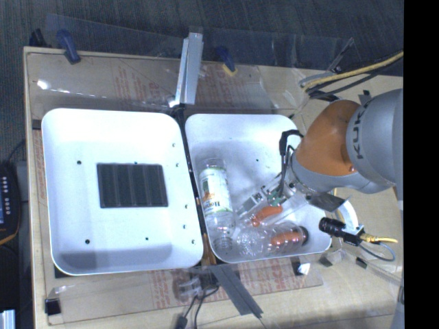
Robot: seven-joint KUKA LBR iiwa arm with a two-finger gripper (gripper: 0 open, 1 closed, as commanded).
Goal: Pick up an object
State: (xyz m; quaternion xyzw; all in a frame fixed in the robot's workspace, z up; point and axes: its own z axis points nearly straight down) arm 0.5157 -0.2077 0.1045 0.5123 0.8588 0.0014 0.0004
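Bottle (214, 196) lies in the right bin (236, 132), crowded by clear plastic clutter (250, 238) toward the tool (274, 196), whose opening cannot be told; judged risk: the tool snags clutter and misses the bottle.

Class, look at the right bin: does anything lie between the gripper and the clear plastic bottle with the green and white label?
Nothing visible. The gripper hangs over the right bin, and bare white floor separates it from the bottle. The other clear plastic items lie nearer the front wall.
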